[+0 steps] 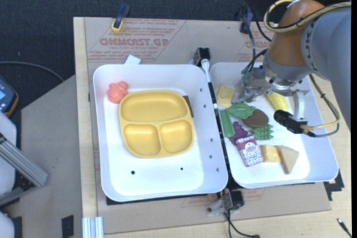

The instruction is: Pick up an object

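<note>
- While the grey arm with its orange band leans in from the right, its hand [252,86] hangs low over the upper left part of the shallow white right-hand bin [321,167]; from where I stand I cannot tell whether it is spread or closed, and nothing shows plainly between its tips.
- Just beneath and beside it lies the heap to choose from: a pale yellow cheese-like block [225,95], a green leafy toy piece [241,110], a brown oval toy [257,118], a yellow banana-like piece [277,101], a purple grape cluster [239,131], a small red-and-white carton [250,153] and a tan bread-like wedge [288,158].
- I'd judge this the reach-down step, with no grasp proven yet; the next move calls for settling on one item, likely the green piece or the cheese block, closing cleanly on it and lifting without dragging neighbours.
- Left of that, the other white bin [109,175] carries a yellow three-compartment plastic tray [156,122] and a small pink-orange toy [117,91].
- Red print on the brown board surface [89,42] reads "CHEMCAST"; the rest is too faint.
</note>
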Tool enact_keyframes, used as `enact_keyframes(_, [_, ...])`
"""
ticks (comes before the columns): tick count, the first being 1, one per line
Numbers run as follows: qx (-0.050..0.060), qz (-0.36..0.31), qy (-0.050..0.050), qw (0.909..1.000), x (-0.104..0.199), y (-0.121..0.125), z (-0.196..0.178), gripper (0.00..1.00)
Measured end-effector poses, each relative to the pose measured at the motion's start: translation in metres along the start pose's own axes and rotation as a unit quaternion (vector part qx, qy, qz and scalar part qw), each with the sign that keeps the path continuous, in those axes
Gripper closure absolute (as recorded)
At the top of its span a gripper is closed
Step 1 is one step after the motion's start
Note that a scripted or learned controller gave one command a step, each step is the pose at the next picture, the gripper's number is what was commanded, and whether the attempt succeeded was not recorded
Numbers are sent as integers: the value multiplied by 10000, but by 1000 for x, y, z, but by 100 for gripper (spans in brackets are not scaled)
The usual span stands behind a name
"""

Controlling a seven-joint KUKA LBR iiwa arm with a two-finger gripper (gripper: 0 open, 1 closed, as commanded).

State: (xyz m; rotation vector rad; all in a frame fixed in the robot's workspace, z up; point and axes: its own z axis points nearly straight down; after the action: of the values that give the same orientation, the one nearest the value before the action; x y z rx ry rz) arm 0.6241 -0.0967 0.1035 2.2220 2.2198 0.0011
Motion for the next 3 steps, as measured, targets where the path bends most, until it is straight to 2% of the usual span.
enact_keyframes(2, [-36,-11,-8,10000,2,10,-116,100])
enact_keyframes(3, [29,-19,10,10000,33,-25,-111,100])
